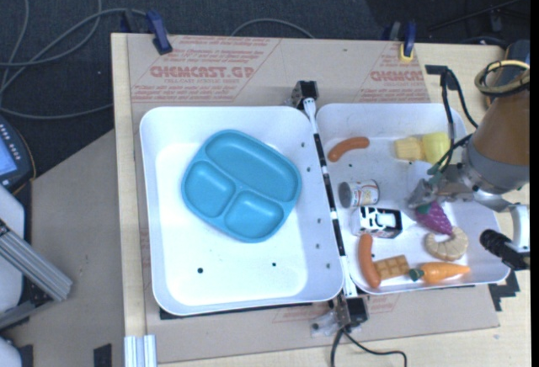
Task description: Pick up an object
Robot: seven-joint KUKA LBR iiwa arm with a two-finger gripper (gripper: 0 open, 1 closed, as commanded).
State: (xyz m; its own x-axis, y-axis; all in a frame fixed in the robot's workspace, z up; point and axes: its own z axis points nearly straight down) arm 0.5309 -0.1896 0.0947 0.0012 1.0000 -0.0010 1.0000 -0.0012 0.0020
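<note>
Dark carpet and loose cables around a wooden counter (126,188) carrying two white bins. Hand (431,191) low in the right bin (379,117), just above the purple grapes (438,218); spread or pressed together, cannot tell. Near the grapes: a doughnut (446,244) just below, a carrot (442,273) further below, a small can (360,194) to the left. Best to descend straight, centre over the grapes, close gently, lift slowly.

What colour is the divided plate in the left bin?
Light blue. The divided plate shows best in the camera view, lying in the left bin.
</note>
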